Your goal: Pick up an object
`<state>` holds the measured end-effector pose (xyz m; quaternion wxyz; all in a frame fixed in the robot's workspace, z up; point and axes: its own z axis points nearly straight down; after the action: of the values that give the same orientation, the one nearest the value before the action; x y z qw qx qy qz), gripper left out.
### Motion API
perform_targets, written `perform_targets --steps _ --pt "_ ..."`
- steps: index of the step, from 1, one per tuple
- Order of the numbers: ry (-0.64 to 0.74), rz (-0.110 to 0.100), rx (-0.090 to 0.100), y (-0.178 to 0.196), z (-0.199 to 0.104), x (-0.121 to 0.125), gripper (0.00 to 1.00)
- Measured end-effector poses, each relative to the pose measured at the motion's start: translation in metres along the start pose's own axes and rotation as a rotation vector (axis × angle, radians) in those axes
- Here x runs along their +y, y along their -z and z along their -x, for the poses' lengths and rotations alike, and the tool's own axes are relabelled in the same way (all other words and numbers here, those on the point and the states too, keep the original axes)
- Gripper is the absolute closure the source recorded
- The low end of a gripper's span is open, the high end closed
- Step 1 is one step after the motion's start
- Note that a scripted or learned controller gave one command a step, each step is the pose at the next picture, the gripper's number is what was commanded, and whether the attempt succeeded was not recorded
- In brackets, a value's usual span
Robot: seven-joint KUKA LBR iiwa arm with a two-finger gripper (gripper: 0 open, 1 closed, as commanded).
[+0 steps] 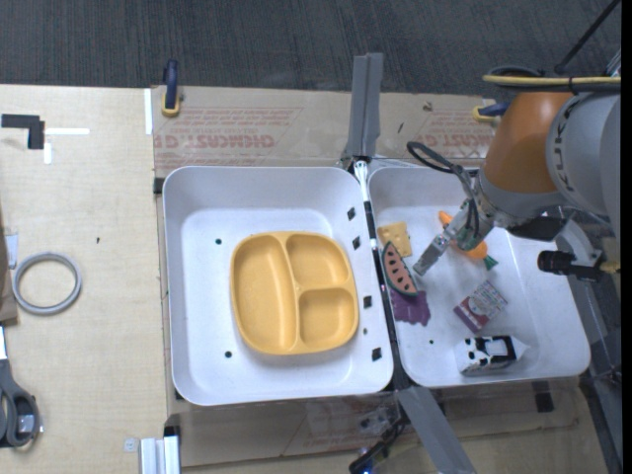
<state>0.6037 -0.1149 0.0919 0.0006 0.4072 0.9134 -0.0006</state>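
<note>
Black-and-white toy (489, 354) lies nearest lens, lower right of frame, in right bin (553, 363). Claw (431, 260) slants low at centre right, beside watermelon slice (398, 270), likely lining up grab; claw spread: cannot tell. Yellow tray (294, 291) occupies left bin (188, 265).

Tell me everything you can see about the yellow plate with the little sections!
The yellow plate is a rounded, squarish tray that looks like smooth plastic. Raised ridges split it into three sections: one long one on the view's left and two smaller ones on the right, and nothing sits in any of them. It lies flat, right side up, near the middle of the left white bin, resting on the bin's floor. Only the bin touches it.
</note>
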Motion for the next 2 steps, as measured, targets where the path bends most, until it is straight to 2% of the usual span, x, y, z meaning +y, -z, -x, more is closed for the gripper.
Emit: perform_targets --steps 1,2 --pt "0.181 0.002 -0.003 0.027 0.001 0.008 0.0" --pt "-0.485 -0.001 0.001 0.0 0.022 -0.04 0.0"
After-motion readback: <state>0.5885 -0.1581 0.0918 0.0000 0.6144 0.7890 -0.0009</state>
